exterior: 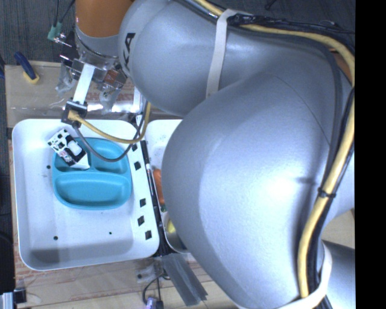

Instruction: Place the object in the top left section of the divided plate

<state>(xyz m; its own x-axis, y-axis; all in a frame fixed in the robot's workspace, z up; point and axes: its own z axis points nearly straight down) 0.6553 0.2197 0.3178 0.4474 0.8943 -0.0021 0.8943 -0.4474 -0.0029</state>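
The only lettering stands on the grey arm (pixel 253 157), toward eleven o'clock in the view, just right of its orange band (pixel 99 17): dark capitals, of which a "K" and part of an "A" show, turned sideways. Nothing else carries legible text.

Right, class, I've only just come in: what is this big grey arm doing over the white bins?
The grey arm reaches in over the bench and its hand is down at the top left corner of the blue divided plate, which lies in the left white bin. A small black and white object sits right at the hand there. Whether it is gripped or already released cannot be told.
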